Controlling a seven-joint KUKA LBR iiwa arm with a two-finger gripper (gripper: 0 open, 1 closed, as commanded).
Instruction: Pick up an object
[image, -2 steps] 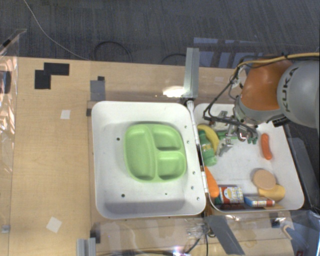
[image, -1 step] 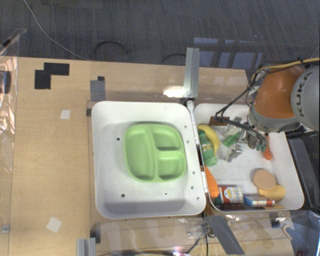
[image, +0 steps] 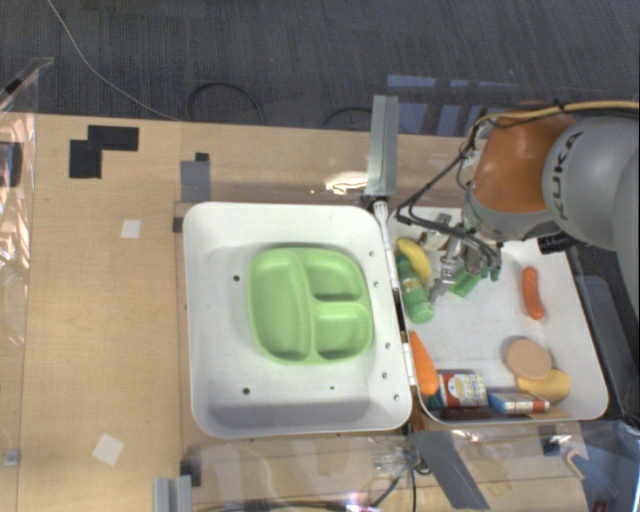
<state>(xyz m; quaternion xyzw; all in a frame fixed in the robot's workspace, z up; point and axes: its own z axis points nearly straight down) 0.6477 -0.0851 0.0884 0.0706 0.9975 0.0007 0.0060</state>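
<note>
My gripper (image: 452, 272) hangs low over the upper left part of the right bin (image: 585, 340), below the arm's orange band (image: 510, 170). A small green block (image: 467, 283) lies right beside the gripper's tip, touching or nearly touching it. Just left of the gripper are a yellow banana (image: 413, 256) and a green bottle (image: 414, 292), both against the bin's left wall. I cannot make out whether anything sits between the fingers.
The right bin also holds a red sausage (image: 533, 293), an orange carrot (image: 424, 366), a tan round disc (image: 527, 357), a yellow piece (image: 547, 385), a small jar (image: 462, 388) and a tube (image: 517, 405). A green divided plate (image: 308, 305) lies in the left bin (image: 215, 330).
</note>
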